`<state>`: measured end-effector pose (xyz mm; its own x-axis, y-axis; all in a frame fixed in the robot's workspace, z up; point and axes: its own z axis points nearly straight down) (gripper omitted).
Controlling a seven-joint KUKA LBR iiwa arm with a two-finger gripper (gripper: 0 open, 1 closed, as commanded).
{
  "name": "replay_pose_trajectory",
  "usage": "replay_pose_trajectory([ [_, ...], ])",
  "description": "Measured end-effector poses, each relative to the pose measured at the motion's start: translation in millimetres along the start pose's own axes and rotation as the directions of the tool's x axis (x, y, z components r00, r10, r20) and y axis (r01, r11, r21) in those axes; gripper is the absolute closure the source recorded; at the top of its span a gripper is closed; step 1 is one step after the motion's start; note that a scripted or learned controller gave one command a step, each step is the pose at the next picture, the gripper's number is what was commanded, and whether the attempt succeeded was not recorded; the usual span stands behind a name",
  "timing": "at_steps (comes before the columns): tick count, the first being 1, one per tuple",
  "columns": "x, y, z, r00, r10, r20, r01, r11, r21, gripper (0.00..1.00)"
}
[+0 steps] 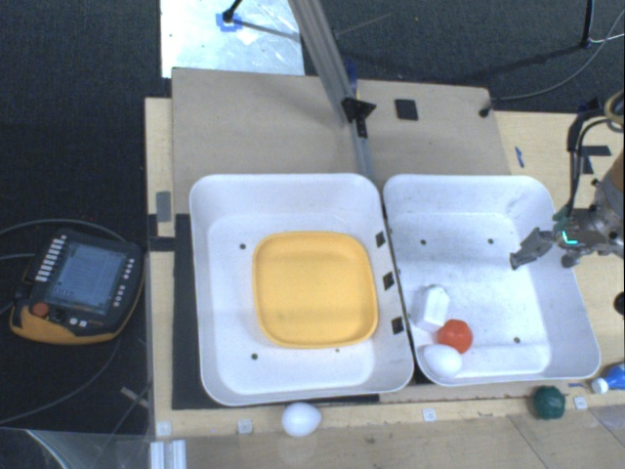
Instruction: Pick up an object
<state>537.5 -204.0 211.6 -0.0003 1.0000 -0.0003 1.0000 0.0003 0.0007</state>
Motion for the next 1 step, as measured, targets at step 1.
replay_pose_trajectory([
  [1,0.0,0.0,0.0,1.0,0.0,0.0,0.0,1.0,0.0,0.0],
])
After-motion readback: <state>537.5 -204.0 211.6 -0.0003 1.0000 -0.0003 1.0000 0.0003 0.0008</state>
